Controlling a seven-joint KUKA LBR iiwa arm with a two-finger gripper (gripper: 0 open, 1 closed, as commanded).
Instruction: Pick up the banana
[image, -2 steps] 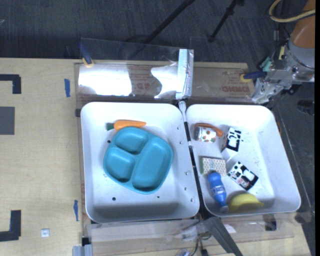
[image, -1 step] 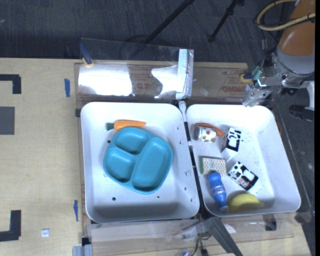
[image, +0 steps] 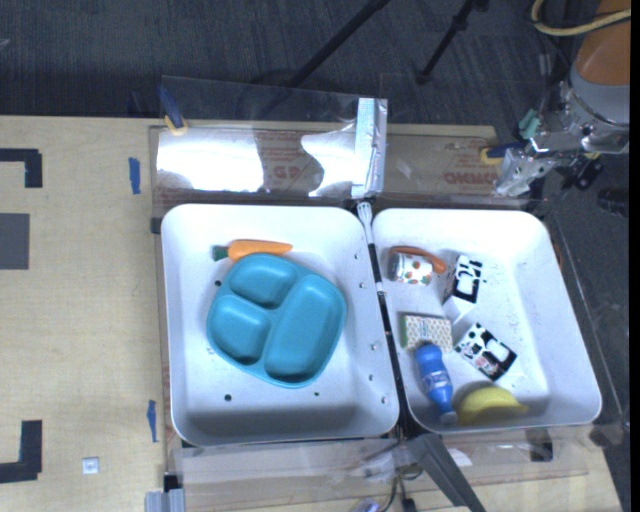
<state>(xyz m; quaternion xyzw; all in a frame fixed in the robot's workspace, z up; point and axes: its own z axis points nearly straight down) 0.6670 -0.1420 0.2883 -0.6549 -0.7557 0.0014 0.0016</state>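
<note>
Yellow banana is lying untouched in the bin, well below the claw, grip state unreadable; pickup not yet begun.

banana in right bin (near corner), seemingly touching bottle

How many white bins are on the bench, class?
2: the left bin holds a blue plate and carrot; the right bin holds the banana.

Blue bottle touching banana
</note>
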